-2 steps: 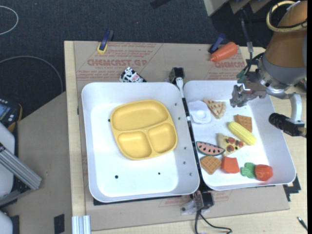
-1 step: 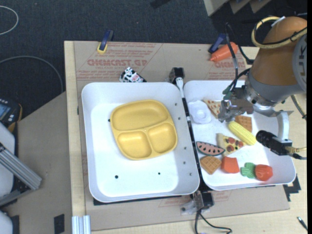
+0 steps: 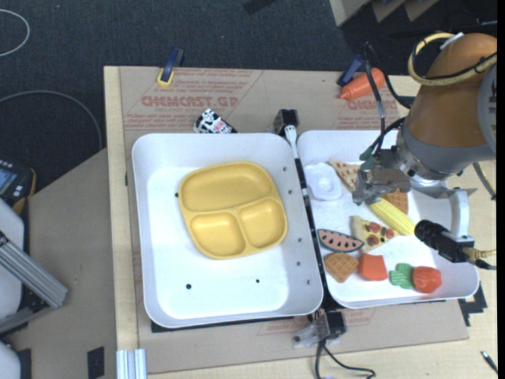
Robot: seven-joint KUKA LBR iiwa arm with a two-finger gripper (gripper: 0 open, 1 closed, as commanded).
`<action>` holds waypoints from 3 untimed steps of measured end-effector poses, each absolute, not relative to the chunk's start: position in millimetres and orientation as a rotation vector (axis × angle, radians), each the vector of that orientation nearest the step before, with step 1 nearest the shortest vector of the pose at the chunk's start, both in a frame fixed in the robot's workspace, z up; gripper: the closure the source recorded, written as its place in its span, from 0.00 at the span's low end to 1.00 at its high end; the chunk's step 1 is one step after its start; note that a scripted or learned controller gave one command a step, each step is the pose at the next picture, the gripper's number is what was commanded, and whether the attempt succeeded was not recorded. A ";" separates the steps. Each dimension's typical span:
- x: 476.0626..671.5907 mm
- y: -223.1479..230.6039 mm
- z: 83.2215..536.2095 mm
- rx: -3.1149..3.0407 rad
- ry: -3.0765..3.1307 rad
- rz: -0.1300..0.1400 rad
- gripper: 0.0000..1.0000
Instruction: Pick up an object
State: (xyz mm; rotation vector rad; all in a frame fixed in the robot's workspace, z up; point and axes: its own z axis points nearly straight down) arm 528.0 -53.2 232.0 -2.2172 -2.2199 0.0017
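Observation:
My gripper (image 3: 368, 189) hangs low over the upper middle of the right bin (image 3: 465, 289). Just beneath and beside it lie a toy pizza slice (image 3: 344, 173) and a yellow corn cob (image 3: 393, 215). A white round piece (image 3: 321, 182) sits to its left. Lower in the bin are a small pizza piece (image 3: 371, 231), a watermelon slice (image 3: 339, 240), a waffle (image 3: 341, 267), a red block (image 3: 372, 267), a green piece (image 3: 402, 275) and a red tomato (image 3: 427, 279). I see nothing lifted.
The left bin (image 3: 150, 212) holds a yellow divided plate (image 3: 233, 209). A black cylinder (image 3: 440, 240) juts over the right bin's right side. On the bench behind are an orange carrot (image 3: 359, 86), a black-and-white toy (image 3: 213, 122) and a blue-yellow clamp (image 3: 168, 68).

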 end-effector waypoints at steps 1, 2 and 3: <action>525.5 -47.4 234.3 -2.217 -2.220 0.001 1.00; 519.9 -43.0 231.4 -2.219 -2.220 0.002 1.00; 520.9 -40.3 225.2 -2.219 -2.219 0.003 1.00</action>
